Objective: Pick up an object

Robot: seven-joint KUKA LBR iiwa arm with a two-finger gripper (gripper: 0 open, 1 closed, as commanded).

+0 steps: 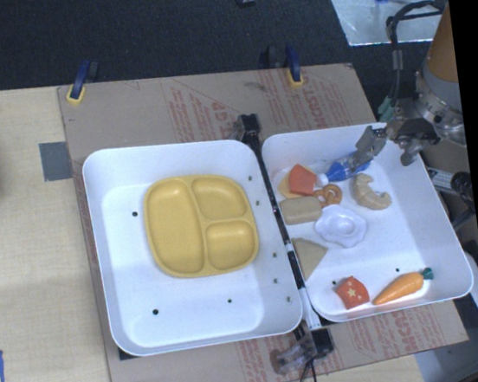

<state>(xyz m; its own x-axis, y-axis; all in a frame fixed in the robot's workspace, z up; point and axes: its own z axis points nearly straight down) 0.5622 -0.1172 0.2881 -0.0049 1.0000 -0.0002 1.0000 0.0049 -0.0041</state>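
Reaching from right, end effector [371,144] apparently over right bin's [429,204] upper edge; grip state unclear.

Blue object [338,170] lies in the right bin's [424,205] upper part.

Bright even overhead light, mild glare on white bins [115,246], soft shadows, slightly grainy

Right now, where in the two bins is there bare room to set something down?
Left bin: a bare strip around the yellow divided plate, widest along the near edge. Right bin: bare floor at its right side, between the croissant and the carrot. Its left half is crowded with toy food.
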